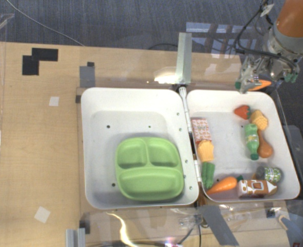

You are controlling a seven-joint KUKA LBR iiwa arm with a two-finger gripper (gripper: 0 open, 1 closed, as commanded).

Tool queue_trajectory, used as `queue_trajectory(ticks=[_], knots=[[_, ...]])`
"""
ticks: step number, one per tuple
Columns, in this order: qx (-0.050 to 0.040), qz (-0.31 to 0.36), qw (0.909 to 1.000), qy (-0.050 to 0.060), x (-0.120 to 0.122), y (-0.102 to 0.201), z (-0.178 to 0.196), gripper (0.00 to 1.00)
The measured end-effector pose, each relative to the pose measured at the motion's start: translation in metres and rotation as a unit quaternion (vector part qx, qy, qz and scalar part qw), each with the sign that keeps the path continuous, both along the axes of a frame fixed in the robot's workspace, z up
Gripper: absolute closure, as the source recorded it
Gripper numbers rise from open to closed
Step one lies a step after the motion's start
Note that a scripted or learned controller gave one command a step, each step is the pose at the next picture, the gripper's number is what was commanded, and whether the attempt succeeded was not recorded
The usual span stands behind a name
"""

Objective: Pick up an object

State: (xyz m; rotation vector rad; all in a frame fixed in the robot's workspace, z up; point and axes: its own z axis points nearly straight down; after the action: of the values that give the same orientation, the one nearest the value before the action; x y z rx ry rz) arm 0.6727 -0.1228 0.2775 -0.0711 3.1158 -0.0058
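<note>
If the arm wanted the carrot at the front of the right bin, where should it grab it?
Probably across the thick middle of the carrot, coming straight down from above. It lies flat, and its long sides look freer than its ends, which sit near the green vegetable and carton.

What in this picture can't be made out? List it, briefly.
- Gripper: small and blurred at the right bin's far rim; an orange piece shows at its tip, but whether it's gripped is unclear.
- Arm: cut off by the top edge.
- Carton: label too small to read.
- Green plate: compartment contents too blurred to judge.
</note>
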Motion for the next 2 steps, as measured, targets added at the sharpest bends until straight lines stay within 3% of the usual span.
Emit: queue_trajectory(ticks=[1, 2], knots=[[0.0007, 0.002, 1.0, -0.001, 0.001, 0.0022, 0.0081, 1.0], [0.0008, 0.002, 1.0, -0.001, 0.0008, 0.0021, 0.0077, 0.0]])
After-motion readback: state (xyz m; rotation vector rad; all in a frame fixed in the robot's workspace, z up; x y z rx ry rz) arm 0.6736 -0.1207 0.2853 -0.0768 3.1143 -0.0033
